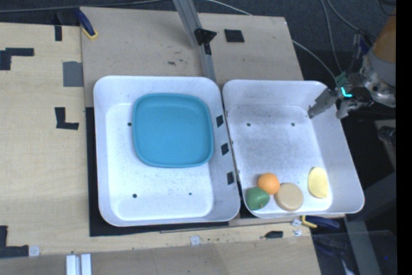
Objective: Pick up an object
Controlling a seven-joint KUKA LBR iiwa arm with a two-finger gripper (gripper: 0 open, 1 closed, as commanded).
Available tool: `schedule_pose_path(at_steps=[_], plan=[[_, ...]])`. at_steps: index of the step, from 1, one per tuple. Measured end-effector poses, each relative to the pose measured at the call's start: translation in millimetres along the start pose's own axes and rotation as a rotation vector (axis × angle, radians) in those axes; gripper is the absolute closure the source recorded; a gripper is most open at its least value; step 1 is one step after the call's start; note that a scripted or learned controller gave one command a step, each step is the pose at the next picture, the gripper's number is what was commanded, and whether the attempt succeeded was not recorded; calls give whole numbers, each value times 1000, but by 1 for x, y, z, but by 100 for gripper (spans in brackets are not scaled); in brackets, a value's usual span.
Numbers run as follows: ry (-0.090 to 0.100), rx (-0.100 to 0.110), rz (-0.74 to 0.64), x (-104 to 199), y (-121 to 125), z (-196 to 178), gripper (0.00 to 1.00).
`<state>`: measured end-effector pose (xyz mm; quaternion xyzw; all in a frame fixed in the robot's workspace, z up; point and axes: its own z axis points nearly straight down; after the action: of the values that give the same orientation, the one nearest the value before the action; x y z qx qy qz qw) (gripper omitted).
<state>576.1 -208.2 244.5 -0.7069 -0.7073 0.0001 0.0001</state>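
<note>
Along the near edge of the right bin lie four small objects: a green one, an orange ball, a tan round piece and a yellow piece. My gripper hangs at the bin's far right rim, well above and away from those objects. Its two dark fingers are spread apart with nothing between them.
The left bin holds a blue square plate. A grey metal pole slants up from between the bins. Cables run over the dark floor behind the bench.
</note>
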Motion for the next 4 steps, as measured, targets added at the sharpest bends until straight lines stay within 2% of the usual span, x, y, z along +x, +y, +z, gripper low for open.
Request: schedule_pose_path(at_steps=[1, 2, 4], plan=[[0, 0, 0, 0, 0, 0, 0], [1, 4, 0, 5, 5, 59, 0], [0, -1, 0, 5, -3, 155, 0]])
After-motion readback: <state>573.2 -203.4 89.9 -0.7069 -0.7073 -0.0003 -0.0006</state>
